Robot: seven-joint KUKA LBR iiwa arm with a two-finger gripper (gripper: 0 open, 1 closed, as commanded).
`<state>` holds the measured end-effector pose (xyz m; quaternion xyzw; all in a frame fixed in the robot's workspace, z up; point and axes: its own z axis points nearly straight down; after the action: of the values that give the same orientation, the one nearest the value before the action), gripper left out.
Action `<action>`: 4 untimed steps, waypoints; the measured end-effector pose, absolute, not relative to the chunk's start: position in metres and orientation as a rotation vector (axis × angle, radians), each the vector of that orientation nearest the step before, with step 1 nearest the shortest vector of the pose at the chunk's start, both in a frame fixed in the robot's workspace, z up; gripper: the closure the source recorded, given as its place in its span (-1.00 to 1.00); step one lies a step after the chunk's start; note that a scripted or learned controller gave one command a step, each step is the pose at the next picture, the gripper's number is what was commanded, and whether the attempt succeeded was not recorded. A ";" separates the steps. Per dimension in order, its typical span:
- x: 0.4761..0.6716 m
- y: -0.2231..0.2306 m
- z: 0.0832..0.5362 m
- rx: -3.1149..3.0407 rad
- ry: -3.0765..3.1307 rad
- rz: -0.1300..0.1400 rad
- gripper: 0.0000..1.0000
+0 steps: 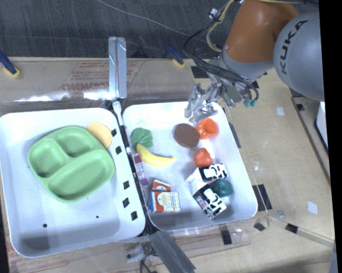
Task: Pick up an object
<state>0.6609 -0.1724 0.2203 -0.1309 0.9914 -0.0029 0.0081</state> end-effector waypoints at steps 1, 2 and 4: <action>0.642 -0.208 0.094 -0.619 3.075 -0.003 1.00; 0.658 -0.120 0.116 -0.325 3.121 0.001 1.00; 0.631 -0.134 0.092 -0.176 3.137 0.000 1.00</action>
<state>0.6312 -0.1337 0.0924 -0.0562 0.9984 -0.0001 -0.0003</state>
